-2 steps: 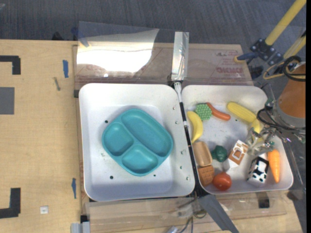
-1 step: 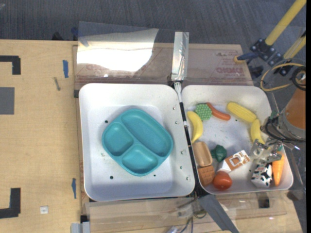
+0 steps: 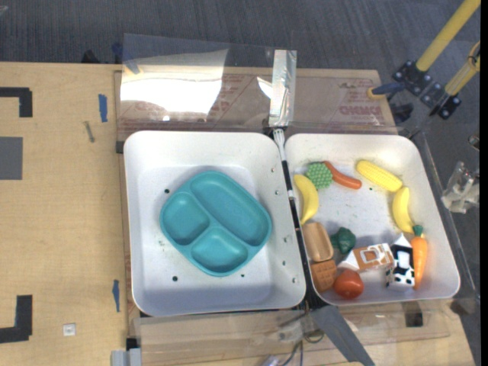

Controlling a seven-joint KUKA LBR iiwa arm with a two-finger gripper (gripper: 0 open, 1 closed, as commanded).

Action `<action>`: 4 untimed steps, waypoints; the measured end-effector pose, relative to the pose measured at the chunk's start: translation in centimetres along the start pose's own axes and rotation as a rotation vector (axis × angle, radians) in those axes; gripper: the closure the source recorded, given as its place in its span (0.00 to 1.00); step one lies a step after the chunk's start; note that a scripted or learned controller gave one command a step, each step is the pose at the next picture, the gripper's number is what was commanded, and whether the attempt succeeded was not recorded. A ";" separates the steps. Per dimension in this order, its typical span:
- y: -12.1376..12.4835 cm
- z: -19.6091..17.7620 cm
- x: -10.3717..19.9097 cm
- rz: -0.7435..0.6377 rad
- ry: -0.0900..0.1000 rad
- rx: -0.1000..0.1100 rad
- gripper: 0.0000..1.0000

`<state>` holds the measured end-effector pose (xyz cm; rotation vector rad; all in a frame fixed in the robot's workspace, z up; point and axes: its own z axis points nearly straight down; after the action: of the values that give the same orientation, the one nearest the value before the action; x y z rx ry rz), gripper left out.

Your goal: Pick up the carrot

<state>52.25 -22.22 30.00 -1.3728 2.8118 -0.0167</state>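
A teal divided plate (image 3: 216, 221) is seen in the left bin (image 3: 141, 204). In the right bin (image 3: 415, 149), a banana (image 3: 307, 197) is laid along the left wall, with a tan loaf (image 3: 318, 242) and a red tomato (image 3: 348, 284) placed in front of it. Further right, a small carton (image 3: 372, 258) and a black-and-white cow (image 3: 402, 269) are found. The carrot (image 3: 418, 258) is set just right of the cow, touching it, near the bin's front right corner, its green top pointed toward a yellow piece (image 3: 402, 208) behind it. Whether the pincer is wide or narrow cannot be told, so no place can be given relative to it.
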 end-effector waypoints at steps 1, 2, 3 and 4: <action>0.0 -0.7 0.0 0.006 -0.004 -0.003 1.00; -0.2 -1.8 -0.2 0.009 -0.009 0.003 1.00; 2.2 3.4 1.8 -0.441 0.000 -0.016 1.00; 2.0 2.2 1.6 -0.436 -0.004 -0.010 1.00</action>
<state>49.69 -22.23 27.71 -1.9512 2.4506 -0.0044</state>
